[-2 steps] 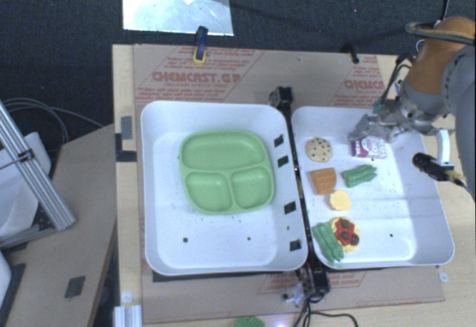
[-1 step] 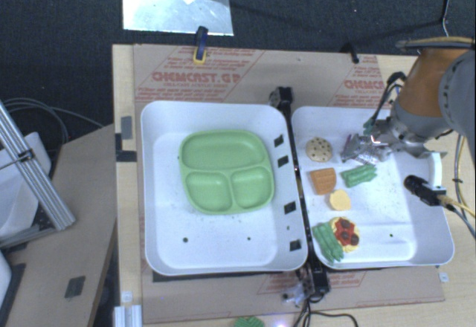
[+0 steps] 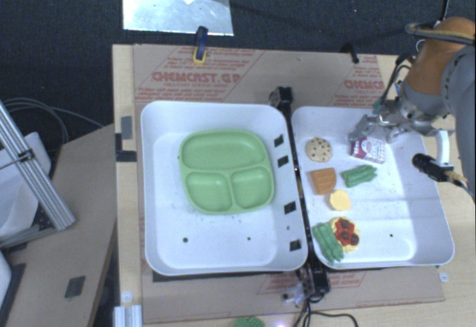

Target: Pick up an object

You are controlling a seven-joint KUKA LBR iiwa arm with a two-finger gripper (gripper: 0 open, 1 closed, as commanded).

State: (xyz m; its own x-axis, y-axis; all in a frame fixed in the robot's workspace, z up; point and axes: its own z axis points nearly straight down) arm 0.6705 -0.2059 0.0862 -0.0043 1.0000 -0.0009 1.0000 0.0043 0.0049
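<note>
One pink packet (image 3: 369,149) sits right under the jaws, grip unclear, with one cookie (image 3: 319,148) beside and one green tray (image 3: 225,172) well off.

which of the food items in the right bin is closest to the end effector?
The pink-and-white packet, at the bin's far end, right under the end effector. The cookie, green piece, toast and yellow round all lie farther away.

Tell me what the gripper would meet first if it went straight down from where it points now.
Most likely the pink-and-white packet, which sits right beneath the gripper in the right bin; its height above the packet is unclear.
</note>
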